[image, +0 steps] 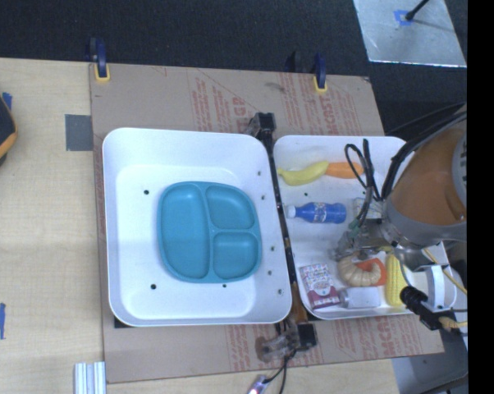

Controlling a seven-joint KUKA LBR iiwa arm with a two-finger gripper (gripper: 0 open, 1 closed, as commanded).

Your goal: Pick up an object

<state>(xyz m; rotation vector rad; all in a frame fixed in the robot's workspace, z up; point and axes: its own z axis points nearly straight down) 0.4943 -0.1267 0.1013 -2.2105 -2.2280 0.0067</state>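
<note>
While the end effector [354,245] hangs low over the right bin [300,150], I cannot tell its grip.

Yellow banana [304,172] – flat, near right bin's [290,220] far wall

Grey arm with orange band [432,189] reaches in from the right, wrist bent down low. Two-finger metal gripper [355,243] points down-left at its tip, black cables looping above the wrist.
</note>
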